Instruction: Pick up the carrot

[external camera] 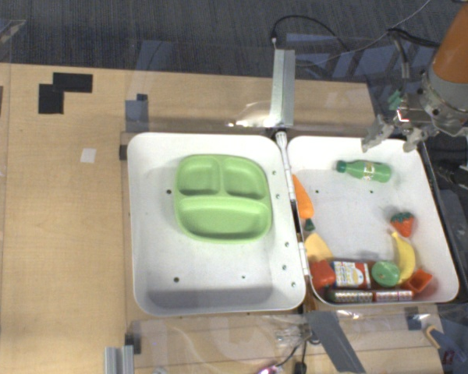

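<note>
- The claw (pixel 393 136) hangs over the far right corner of the right bin (pixel 444 232), its two fingers spread wide with nothing between them.
- The carrot (pixel 302 196) lies well to the claw's left and nearer the camera, along the right bin's left wall.
- A green bottle (pixel 364 170) lies on its side just below the claw.
- A strawberry (pixel 403 224), banana (pixel 404 254) and ketchup bottle (pixel 345 273) sit further toward the near edge, well apart from the claw.
- A green divided plate (pixel 221 197) rests in the left bin (pixel 152 248), far to the claw's left on the desk (pixel 54 232).
</note>
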`<state>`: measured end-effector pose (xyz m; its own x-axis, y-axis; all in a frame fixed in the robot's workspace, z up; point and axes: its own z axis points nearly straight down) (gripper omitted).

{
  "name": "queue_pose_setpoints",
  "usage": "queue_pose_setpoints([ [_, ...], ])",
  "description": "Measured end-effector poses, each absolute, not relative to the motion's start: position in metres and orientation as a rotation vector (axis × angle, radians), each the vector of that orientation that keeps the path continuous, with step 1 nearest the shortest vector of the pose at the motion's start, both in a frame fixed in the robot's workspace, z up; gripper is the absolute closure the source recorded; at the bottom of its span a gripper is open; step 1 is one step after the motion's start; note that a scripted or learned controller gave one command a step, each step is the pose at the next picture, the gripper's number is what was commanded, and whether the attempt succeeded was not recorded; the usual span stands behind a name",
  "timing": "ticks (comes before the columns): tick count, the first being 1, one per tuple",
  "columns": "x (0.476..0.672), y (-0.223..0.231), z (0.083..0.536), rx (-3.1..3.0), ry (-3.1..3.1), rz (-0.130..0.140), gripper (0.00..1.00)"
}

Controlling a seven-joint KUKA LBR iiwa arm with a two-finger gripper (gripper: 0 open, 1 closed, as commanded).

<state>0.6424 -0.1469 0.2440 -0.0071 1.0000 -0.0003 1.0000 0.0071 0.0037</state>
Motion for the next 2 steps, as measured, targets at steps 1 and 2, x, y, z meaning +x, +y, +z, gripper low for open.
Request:
queue_pose_setpoints([
  [1, 0.626, -0.086, 0.165, 1.985, 2.43, 0.005, 0.0],
  [2, 0.576, -0.097, 0.095, 2.048, 2.376, 0.005, 0.0],
])
